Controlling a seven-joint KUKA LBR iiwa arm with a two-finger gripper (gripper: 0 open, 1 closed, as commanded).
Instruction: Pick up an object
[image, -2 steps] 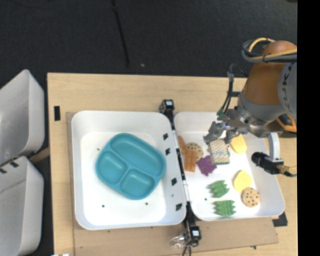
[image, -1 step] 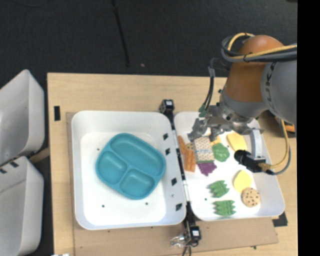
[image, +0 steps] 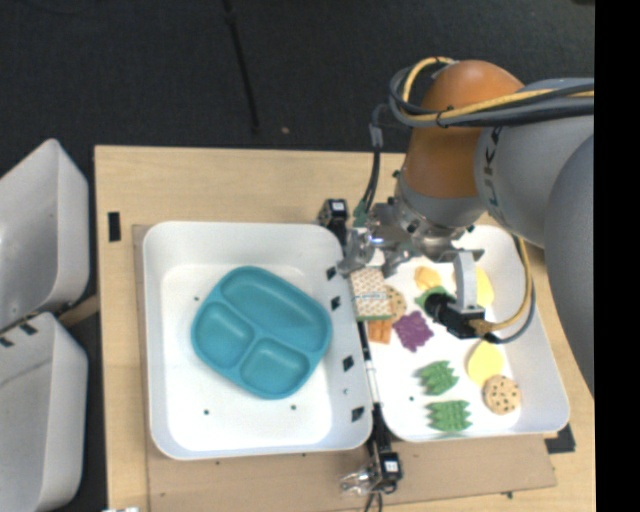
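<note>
My gripper (image: 366, 258) hangs over the left edge of the right bin (image: 545, 400), close to the wall between the two bins. Directly below it lies a small square piece with a checkered pattern (image: 370, 293), touching or nearly touching the gripper. I cannot tell whether that piece is held. Beside it lie a tan round cookie (image: 394, 303), an orange piece (image: 380, 331) and a purple piece (image: 411, 329). Further front in the same bin are two green leafy pieces (image: 438, 377), a yellow piece (image: 484, 357) and a chocolate-chip cookie (image: 501, 394).
The left bin (image: 165, 400) holds a teal divided plate (image: 262, 330) at its middle. A small orange-yellow piece (image: 427, 275) and a yellow piece (image: 483, 287) lie under the arm in the right bin. White housings (image: 35, 260) stand off the bench's left side.
</note>
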